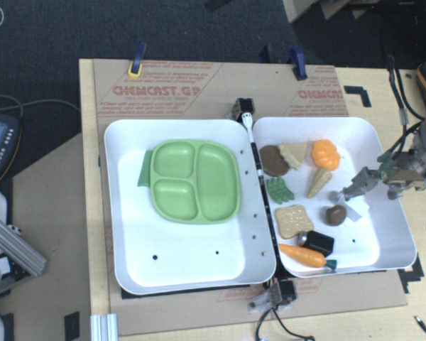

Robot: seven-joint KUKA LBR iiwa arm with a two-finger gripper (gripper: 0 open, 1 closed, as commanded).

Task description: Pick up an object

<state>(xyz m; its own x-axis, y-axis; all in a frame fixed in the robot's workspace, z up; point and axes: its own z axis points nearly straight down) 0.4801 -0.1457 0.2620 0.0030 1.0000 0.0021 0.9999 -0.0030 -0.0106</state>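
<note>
Two white bins sit side by side on the brown bench board (199,91), left bin (128,261) and right bin (390,240). A yellow clamp (135,68) and a blue clamp (298,64) grip the board's far edge. Dark carpet (128,13) lies beyond.

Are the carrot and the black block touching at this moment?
Touching. The camera view shows the black block lying against the carrot, no white bin floor between them.

So the bench (199,84) has a brown board with red print on top, held by two clamps (136,61) at the far edge. Two white bins (128,212) sit on it side by side, touching.
</note>
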